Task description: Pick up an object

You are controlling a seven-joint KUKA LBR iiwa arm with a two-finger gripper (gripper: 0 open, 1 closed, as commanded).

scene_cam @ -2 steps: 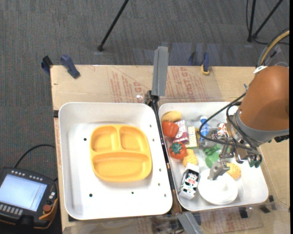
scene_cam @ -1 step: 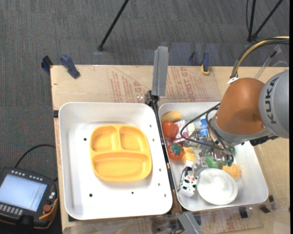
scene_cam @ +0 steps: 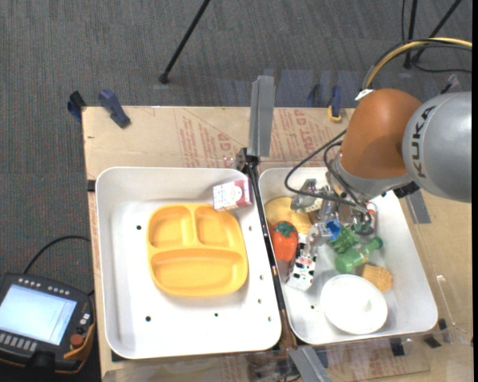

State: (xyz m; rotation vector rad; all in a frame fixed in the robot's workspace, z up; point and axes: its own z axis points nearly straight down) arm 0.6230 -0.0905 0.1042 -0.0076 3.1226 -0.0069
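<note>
My gripper (scene_cam: 330,216) hangs low in the right bin (scene_cam: 421,286), under the orange wrist band. It is over a cluster of toys: a small blue item (scene_cam: 332,230) right below it and a green bottle (scene_cam: 355,252) just to its lower right. A yellow rounded piece (scene_cam: 280,210) lies to its left, with a red-orange vegetable toy (scene_cam: 284,241) below that. The gripper body hides what is directly beneath it, and nothing can be seen held.
The right bin also holds a white bowl (scene_cam: 353,304), a tan cracker (scene_cam: 378,277) and a black-and-white spotted box (scene_cam: 303,271). The left bin (scene_cam: 111,293) holds a yellow divided tray (scene_cam: 197,250) and a small pink-and-white carton (scene_cam: 231,195). A metal divider post (scene_cam: 260,126) stands between the bins.
</note>
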